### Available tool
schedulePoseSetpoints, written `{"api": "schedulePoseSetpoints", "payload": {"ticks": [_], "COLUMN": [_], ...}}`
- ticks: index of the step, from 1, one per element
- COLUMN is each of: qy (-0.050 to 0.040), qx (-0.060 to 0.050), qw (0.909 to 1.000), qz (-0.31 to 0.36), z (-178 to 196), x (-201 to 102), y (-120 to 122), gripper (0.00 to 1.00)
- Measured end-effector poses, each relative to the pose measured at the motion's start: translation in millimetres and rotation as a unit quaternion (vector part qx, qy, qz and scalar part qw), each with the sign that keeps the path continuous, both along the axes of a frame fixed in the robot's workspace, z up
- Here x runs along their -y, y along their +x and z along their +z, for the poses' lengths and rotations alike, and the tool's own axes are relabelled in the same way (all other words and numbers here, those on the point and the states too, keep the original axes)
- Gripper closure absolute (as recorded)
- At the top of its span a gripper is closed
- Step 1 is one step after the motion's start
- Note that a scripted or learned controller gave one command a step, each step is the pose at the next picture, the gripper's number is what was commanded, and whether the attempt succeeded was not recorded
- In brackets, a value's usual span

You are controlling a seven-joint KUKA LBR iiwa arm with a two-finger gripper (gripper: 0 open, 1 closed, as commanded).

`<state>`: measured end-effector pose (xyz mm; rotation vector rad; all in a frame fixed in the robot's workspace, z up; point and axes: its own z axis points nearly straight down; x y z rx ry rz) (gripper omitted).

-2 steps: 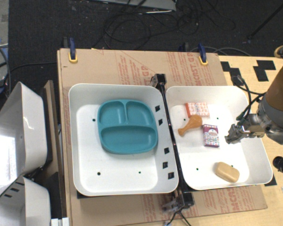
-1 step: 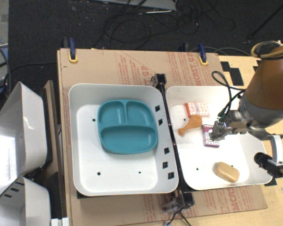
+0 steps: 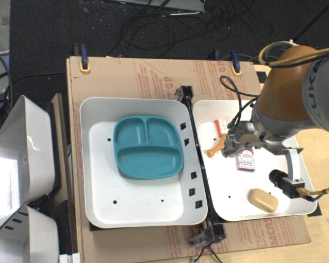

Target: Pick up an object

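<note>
Claw [image 3: 233,144] sits over the right bin [image 3: 233,193], but the wrist hides it, so we cannot tell whether it is open or closed. An orange piece [image 3: 215,147] lies just at its 9 o'clock and a pink carton [image 3: 245,160] at its 5 o'clock, possibly touching. Likely target is the orange piece: centre over it, straddle its narrow width and descend straight, clear of the carton.

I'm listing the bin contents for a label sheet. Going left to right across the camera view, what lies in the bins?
Teal divided plate → orange piece → pink-and-white packet → tan block. The white-and-red card overlaps the orange piece, so it has no place in the order.
</note>
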<state>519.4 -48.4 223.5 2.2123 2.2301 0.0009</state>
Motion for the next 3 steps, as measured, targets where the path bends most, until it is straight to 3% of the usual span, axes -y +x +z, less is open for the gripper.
{"api": "schedulePoseSetpoints", "payload": {"ticks": [1,3], "qy": [0.0003,0.0004], "qx": [0.001,0.001], "qw": [1.0,1.0], "qz": [0.0,-0.001], "z": [4.3,11.0], "x": [-58.7,-145.7], "y": [25.9,77.7], "gripper": [1.0,1.0]}}
